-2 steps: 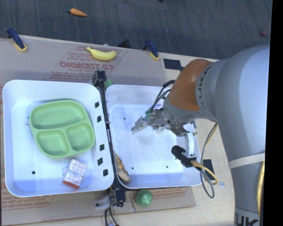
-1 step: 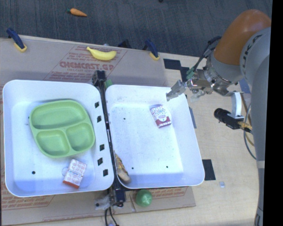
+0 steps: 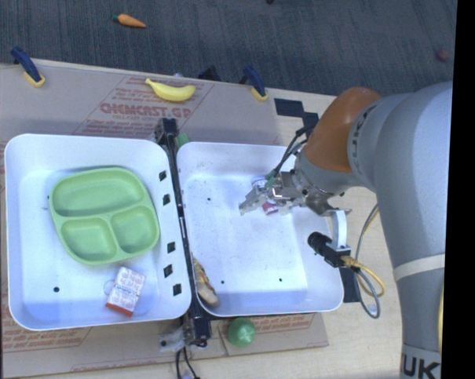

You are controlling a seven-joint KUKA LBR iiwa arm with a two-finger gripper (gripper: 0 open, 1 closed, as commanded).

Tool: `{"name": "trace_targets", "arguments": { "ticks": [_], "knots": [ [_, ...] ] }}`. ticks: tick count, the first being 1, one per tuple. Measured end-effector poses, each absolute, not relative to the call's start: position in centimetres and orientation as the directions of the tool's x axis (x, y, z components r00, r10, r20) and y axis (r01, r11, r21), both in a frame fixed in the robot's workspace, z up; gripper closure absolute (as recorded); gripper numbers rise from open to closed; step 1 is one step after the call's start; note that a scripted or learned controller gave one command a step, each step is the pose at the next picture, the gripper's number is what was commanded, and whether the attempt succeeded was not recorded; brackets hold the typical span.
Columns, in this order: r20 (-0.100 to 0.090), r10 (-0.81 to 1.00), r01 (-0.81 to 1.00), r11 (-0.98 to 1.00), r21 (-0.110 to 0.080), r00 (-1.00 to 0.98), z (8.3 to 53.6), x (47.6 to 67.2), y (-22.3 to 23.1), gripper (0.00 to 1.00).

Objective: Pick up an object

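My gripper [image 3: 257, 197] is low inside the right bin [image 3: 241, 295], over its upper middle floor, with the grey arm and orange band [image 3: 338, 138] coming in from the right. A small pinkish thing [image 3: 270, 209] shows right at the gripper, too small to tell what it is or whether it is held. A tan object [image 3: 204, 286] lies in the right bin's near left corner, well away from the gripper. The left bin [image 3: 16, 222] holds a green divided plate [image 3: 104, 213] and a small red and white box [image 3: 125, 290].
A yellow banana [image 3: 171, 89] lies on the cardboard behind the bins. A green ball [image 3: 241, 331] sits on the cardboard in front of the right bin. An orange carrot [image 3: 131, 20] is on the floor. Blue clamps [image 3: 28, 66] hold the cardboard's back edge.
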State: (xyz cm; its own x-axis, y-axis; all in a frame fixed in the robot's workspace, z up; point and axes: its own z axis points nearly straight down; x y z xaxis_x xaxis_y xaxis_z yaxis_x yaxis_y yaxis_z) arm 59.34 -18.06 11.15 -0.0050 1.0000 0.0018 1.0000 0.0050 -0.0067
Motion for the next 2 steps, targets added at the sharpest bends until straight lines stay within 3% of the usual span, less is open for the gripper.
{"name": "trace_targets", "arguments": {
  "ticks": [1,2],
  "knots": [
    [0.001,1.0,1.0,0.005,0.0,-0.005,16.3,64.6,-17.5,0.0],
    [0.001,1.0,1.0,0.005,0.0,-0.005,23.4,64.1,-15.8,0.0]
  ]
}}
